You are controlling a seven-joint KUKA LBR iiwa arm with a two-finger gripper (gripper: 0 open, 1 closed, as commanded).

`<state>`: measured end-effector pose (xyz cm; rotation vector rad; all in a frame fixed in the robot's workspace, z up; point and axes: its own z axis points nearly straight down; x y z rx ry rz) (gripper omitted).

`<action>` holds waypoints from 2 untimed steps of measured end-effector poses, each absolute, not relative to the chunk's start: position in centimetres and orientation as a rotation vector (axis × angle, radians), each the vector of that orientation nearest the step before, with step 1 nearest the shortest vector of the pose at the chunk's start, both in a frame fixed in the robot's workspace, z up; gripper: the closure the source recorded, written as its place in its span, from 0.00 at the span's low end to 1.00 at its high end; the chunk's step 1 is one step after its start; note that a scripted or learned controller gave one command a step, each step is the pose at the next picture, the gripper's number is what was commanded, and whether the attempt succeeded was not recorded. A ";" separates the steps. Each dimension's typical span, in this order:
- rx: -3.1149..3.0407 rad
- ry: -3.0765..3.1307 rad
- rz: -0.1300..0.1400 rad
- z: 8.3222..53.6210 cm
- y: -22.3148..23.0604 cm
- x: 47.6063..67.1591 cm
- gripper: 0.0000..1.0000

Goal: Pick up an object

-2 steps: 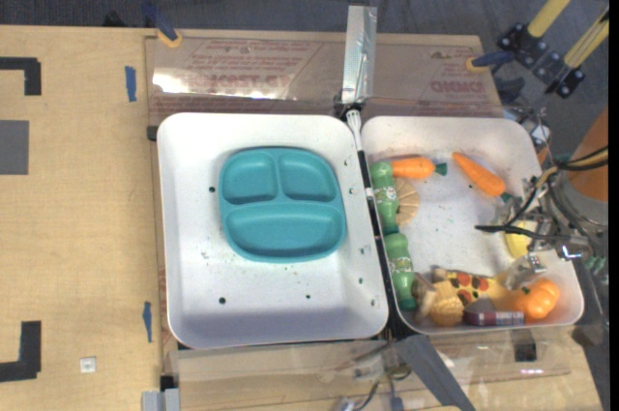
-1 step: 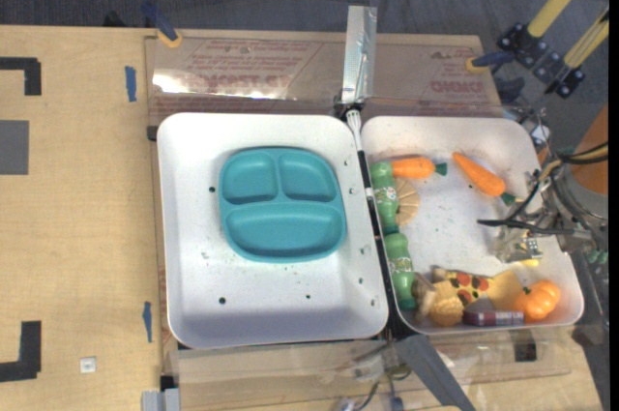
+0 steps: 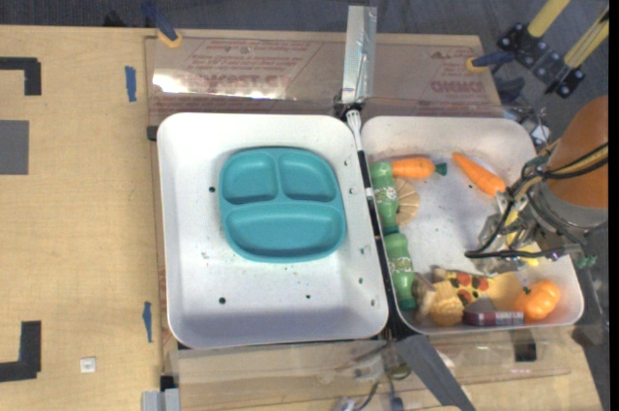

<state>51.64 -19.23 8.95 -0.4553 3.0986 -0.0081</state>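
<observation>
- Spanning the tan counter [image 3: 77, 235]: two white bins; left bin [image 3: 193, 303] holds a teal divided plate [image 3: 281, 203].
- Gripper [image 3: 508, 240] low in right bin [image 3: 435, 206]; finger spread unreadable.
- Orange carrot [image 3: 480, 174] just above it, apart; small pumpkin [image 3: 540, 299] below.

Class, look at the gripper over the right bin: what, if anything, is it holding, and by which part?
It cannot be told. The gripper hangs low in the right bin among cables; no toy shows in it.
</observation>
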 end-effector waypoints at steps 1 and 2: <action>-0.634 3.064 -0.008 9.0 -21.3 49.5 1.00; -1.164 2.899 -0.013 9.0 -21.6 49.8 1.00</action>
